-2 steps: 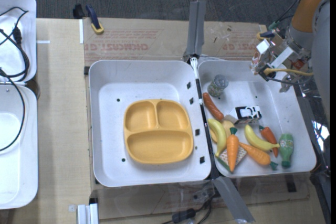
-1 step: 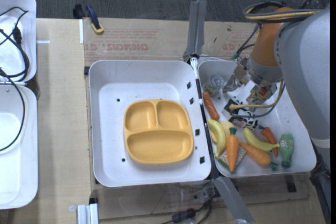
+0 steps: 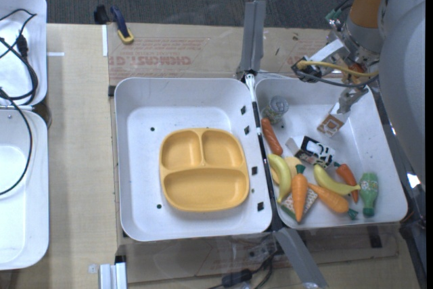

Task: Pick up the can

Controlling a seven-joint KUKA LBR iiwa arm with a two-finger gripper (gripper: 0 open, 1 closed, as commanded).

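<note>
Whether the gripper (image 3: pixel 346 105) is open or closed, I cannot tell; its tip is seen from the side and is too small and dark. It hangs to the right of the yellow plate (image 3: pixel 203 169) and further back, over the back part of the right bin (image 3: pixel 389 166). Nothing can be seen held in it.

The yellow plate has three sections and lies flat in the middle of the left bin (image 3: pixel 135 145).

The can (image 3: pixel 277 107), a small silver-grey thing that looks crushed, lies in the right bin, to the right of the plate and a little behind its back edge, near the wall between the two bins. It is well apart from the gripper.

All the other things are also in the right bin, to the right of the plate. A small brown and white card (image 3: pixel 331 125) lies just under the gripper. A red-orange sausage-like piece (image 3: pixel 272 137) lies just in front of the can. Level with the front half of the plate there is a crowded group: a banana (image 3: pixel 280 172), a carrot (image 3: pixel 299 194) touching it, a black and white box (image 3: pixel 316 152), a second banana (image 3: pixel 335 183), and a green bottle (image 3: pixel 368 193) farthest from the plate, near the right wall of the bin.
</note>
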